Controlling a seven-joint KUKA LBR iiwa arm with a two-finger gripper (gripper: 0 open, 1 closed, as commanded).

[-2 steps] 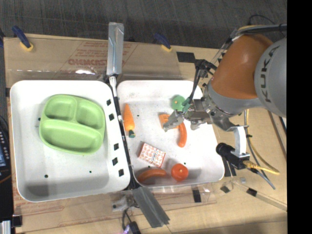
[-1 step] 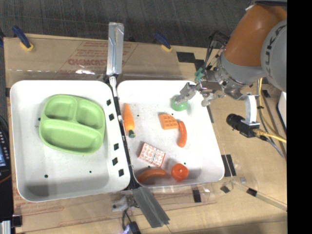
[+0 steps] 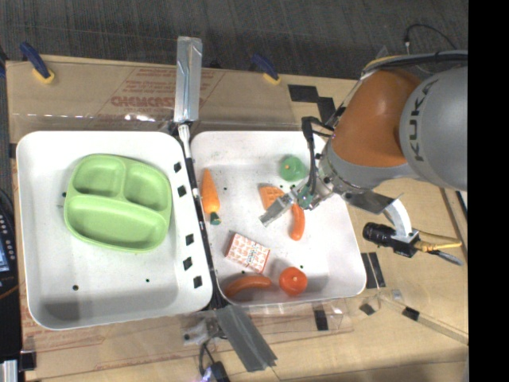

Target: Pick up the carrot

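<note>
Carrot point(image 3: 209, 195) lies lengthwise by the right bin's point(image 3: 342, 213) nine o'clock wall, likely light, stiff and smooth toy plastic, best pinched across its middle, while the tool point(image 3: 306, 196), grip state unclear, hovers toward three o'clock.

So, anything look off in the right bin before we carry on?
Nothing spilled or broken. The orange carrot lies against the right bin's left wall, but the gripper sits across the bin over other orange pieces, away from it.
</note>
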